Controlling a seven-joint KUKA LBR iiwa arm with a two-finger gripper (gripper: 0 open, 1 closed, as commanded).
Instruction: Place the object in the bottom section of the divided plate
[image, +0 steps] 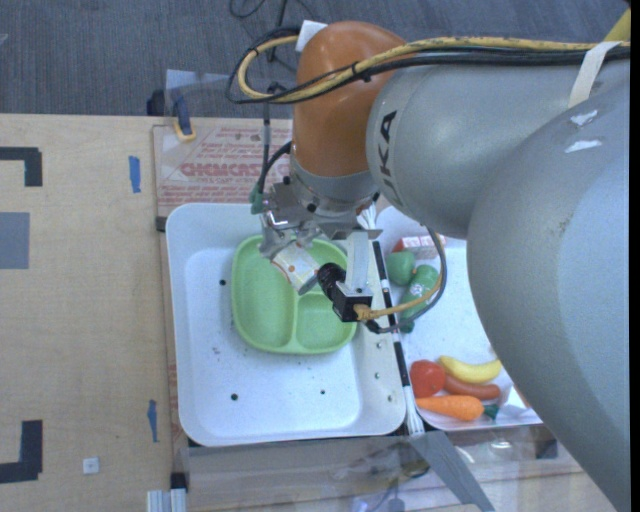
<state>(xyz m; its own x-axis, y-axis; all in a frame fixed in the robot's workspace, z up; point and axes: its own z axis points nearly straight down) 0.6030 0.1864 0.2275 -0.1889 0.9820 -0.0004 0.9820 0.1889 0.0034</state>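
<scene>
You are looking at the grey arm (480, 150) reaching in from three o'clock, its orange band (340, 90) sitting above the left white bin (200, 330). The gripper (292, 262) is hanging over the green divided plate (265, 305), which is lying in the upper middle of that bin. A small pale object with a reddish mark (292, 266) is sitting at the finger tips, over the plate's twelve-o'clock end near the divider ridge; you cannot tell whether the fingers are clamping it or merely touching it, so whether the pincer is open or closed cannot be told. The plate's six-o'clock section is showing bare green. A black fitting (335, 290) with a yellow cable (400, 305) is hanging at the plate's three-o'clock rim. In the right bin (470, 420) toy foods are lying: a green pepper (402, 267) near twelve o'clock, and a tomato (427, 378), a banana (472, 370) and a carrot (452, 407) clustered at six o'clock.
</scene>
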